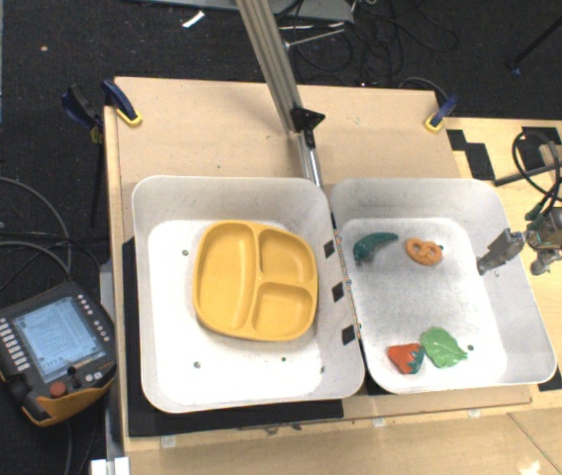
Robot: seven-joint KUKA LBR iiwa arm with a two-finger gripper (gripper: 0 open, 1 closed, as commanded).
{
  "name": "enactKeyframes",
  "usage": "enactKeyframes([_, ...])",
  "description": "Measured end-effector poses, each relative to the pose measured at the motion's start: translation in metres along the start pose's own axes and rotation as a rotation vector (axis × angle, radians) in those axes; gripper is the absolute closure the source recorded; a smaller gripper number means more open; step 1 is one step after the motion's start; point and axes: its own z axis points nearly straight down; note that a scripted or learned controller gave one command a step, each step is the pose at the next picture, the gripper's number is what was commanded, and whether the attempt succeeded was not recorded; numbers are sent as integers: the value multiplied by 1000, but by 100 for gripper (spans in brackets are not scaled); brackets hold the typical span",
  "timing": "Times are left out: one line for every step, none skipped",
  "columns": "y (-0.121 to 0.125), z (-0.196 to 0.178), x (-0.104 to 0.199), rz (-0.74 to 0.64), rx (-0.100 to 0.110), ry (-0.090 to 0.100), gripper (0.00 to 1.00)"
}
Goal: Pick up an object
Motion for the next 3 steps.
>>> enactKeyframes([0, 0, 0, 1, 0, 0, 0])
enactKeyframes([1, 63, -3, 3, 6, 2, 0])
enactKeyframes([-1, 118, 8, 3, 6, 2, 0])
